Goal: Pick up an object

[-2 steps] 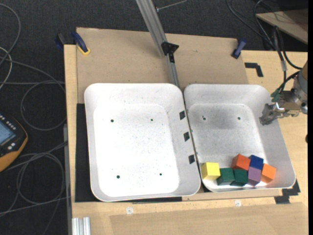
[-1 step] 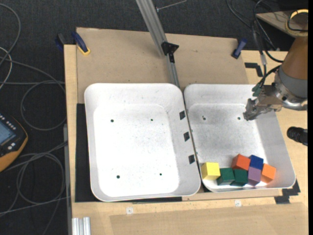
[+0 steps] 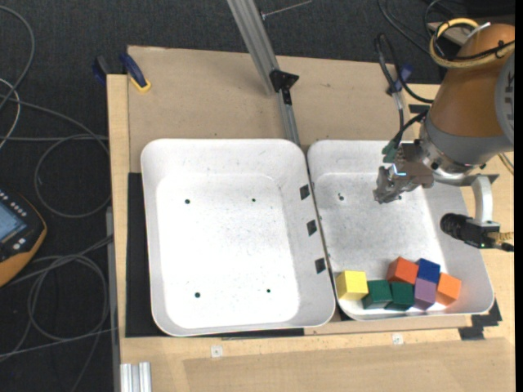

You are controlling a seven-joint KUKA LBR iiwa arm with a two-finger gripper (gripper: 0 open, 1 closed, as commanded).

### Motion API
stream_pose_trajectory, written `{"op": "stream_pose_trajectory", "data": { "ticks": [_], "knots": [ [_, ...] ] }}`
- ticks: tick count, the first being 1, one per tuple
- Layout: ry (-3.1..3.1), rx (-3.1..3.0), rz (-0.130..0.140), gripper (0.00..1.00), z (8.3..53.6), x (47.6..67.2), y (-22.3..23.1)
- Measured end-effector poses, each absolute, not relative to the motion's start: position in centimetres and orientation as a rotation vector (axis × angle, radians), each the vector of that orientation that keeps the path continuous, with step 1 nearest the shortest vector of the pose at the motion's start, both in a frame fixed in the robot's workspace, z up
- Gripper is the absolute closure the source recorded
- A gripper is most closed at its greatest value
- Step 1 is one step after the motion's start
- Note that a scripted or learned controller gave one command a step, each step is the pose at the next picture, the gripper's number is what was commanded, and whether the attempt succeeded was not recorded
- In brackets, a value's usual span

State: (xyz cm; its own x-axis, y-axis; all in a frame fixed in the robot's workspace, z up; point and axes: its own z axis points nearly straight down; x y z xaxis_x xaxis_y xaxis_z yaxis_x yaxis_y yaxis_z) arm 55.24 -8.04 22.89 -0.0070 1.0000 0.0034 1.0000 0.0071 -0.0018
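Several small coloured blocks lie bunched along the near edge of the right bin (image 3: 359,235): a yellow block (image 3: 353,283), a green block (image 3: 378,293), an orange block (image 3: 403,269), a blue block (image 3: 428,269), a purple block (image 3: 426,291) and another orange block (image 3: 449,286). My gripper (image 3: 386,191) hangs over the far middle of the right bin, well behind the blocks. Nothing shows between its fingers.
The left bin (image 3: 225,235) sits beside the right one, with black clips (image 3: 310,227) along the shared rim. A grey metal pole (image 3: 261,51) slants up from between the bins. Blue clamps (image 3: 135,72) sit on the bench's far edge. Cables lie on the floor at left.
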Motion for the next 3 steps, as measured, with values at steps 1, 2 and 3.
{"op": "stream_pose_trajectory", "data": {
  "ticks": [1,2,3],
  "knots": [
    [-2.225,-2.211,-0.001,1.0,22.0,55.7,-2.5],
    [-2.23,-2.212,-0.006,1.0,23.5,56.4,3.2],
    [-2.228,-2.213,-0.002,1.0,22.7,56.4,8.5]
  ]
}}
